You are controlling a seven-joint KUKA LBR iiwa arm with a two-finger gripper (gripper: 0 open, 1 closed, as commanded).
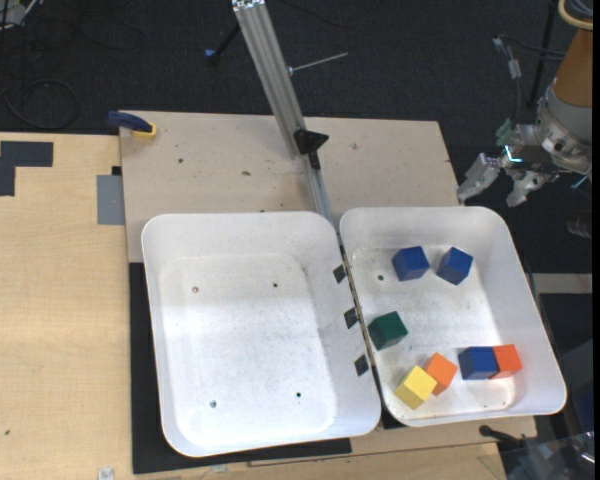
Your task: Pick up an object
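Note:
The right bin (525, 268) holds several small blocks. Two blue blocks (411, 263) (455, 265) lie near its far side. A dark green block (387, 329) sits by the bin's left wall. At the near side, a yellow block (416, 386) touches an orange block (441, 371), and a blue block (477, 363) sits against a red-orange one (506, 359). My gripper (502, 181) hangs open above and beyond the right bin's far right corner, with nothing between its fingers.
The left bin (180, 243) stands beside the right one. A slanted aluminium bar (276, 76) rises from behind the seam between the bins. A blue and yellow clamp (132, 123) lies at the board's far left corner.

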